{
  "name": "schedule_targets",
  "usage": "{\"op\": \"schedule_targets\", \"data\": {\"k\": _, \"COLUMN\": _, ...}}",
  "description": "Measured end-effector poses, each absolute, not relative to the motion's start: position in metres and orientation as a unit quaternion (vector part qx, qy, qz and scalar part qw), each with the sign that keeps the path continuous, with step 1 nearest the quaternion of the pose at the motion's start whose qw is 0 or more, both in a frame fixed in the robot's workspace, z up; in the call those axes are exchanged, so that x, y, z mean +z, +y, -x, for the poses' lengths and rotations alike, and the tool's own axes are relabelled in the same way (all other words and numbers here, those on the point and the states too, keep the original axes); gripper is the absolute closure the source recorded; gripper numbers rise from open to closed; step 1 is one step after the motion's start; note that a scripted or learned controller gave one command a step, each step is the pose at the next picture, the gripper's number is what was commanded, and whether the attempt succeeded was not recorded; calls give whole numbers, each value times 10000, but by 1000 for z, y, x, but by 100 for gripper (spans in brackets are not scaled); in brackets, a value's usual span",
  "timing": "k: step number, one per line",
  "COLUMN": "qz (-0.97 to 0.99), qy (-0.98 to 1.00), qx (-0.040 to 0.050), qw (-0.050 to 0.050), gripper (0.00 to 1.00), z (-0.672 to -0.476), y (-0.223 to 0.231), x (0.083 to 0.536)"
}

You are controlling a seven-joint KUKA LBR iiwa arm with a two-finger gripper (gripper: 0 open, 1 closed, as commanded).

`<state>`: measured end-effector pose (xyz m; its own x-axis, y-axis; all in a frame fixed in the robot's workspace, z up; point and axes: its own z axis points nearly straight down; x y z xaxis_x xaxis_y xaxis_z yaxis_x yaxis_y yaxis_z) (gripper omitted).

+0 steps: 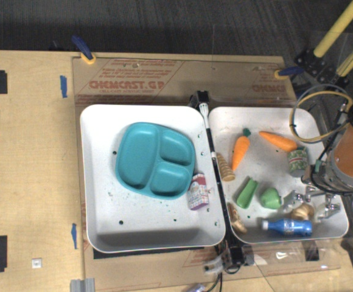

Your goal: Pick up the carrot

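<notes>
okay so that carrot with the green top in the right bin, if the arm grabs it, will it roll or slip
The carrot looks like a smooth, rigid toy, so it probably keeps its shape but may slip on its tapered end. Its rounded body lying flat on the right bin suggests it could roll if nudged sideways. It seems small and likely light.

Even bright overhead light, soft shadows, slightly blurry

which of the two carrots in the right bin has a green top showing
The carrot nearer the bins' divider, lying almost straight up the view, with a green tip at its far end. The other carrot lies sideways, all orange.
</notes>
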<state>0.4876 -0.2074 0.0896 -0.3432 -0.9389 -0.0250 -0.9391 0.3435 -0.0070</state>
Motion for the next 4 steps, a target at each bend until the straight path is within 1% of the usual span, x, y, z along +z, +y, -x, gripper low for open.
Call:
{"op": "schedule_targets", "data": {"k": 1, "qz": 6883, "qy": 7253, "qx": 68, "qw": 114, "gripper": 0, "z": -486, "y": -205, "x": 89}}
{"op": "schedule_targets", "data": {"k": 2, "qz": 6399, "qy": 7685, "qx": 1, "qw": 73, "gripper": 0, "z": -612, "y": -210, "x": 88}}
{"op": "schedule_targets", "data": {"k": 3, "qz": 5437, "qy": 8393, "qx": -5, "qw": 76, "gripper": 0, "z": -657, "y": -122, "x": 88}}
{"op": "schedule_targets", "data": {"k": 4, "qz": 5198, "qy": 8542, "qx": -10, "qw": 48, "gripper": 0, "z": -584, "y": -110, "x": 90}}
